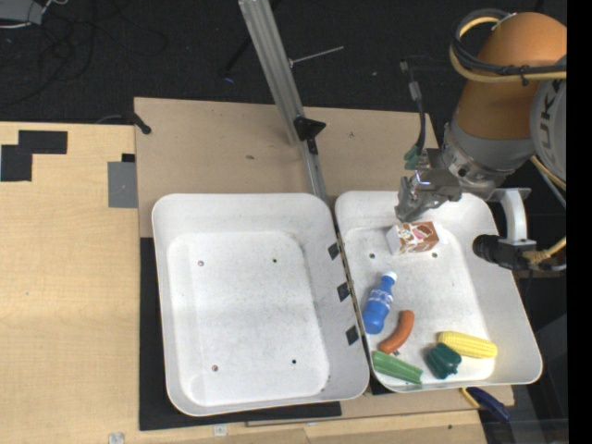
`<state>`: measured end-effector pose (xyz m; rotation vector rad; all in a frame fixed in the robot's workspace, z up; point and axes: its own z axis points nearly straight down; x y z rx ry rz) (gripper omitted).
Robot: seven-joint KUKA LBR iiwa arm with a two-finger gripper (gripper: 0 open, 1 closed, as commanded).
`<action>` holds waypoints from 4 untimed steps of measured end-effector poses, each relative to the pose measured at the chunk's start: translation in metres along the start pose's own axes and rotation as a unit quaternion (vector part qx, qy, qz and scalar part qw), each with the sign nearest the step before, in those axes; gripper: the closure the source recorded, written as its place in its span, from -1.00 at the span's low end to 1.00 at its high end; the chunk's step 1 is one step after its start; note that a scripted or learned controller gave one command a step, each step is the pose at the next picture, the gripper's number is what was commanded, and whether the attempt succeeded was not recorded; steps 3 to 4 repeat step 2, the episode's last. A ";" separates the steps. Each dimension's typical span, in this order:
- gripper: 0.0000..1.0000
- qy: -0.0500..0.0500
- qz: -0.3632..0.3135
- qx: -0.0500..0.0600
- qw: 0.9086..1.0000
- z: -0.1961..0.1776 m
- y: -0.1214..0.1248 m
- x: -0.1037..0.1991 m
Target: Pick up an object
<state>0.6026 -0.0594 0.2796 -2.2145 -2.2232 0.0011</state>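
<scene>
My gripper (413, 203) hangs over the back of the right bin (504, 276), under the orange wrist band. Right below its tip, touching or nearly touching it, is a small red and white packet (417, 238); whether the packet rests on the bin floor I cannot tell. Further forward in the same bin lie a blue bottle (377, 304), an orange-red sausage (397, 332), a yellow corn cob (467, 344), a dark green block (442, 360) and a light green pod (398, 368).
The left bin (245, 294) adjoins the right one, with black clips (343, 290) along the shared rim. A slanted metal rail (277, 72) rises behind the bins. A black handle (499, 248) of the arm's mount overhangs the right bin's edge.
</scene>
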 end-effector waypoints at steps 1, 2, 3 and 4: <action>1.00 0.000 0.000 0.001 1.000 0.016 -0.014 0.060; 1.00 0.000 0.000 0.002 1.000 0.035 -0.019 0.110; 1.00 0.000 0.000 0.002 1.000 0.035 -0.019 0.110; 1.00 0.000 0.000 0.002 1.000 0.035 -0.019 0.110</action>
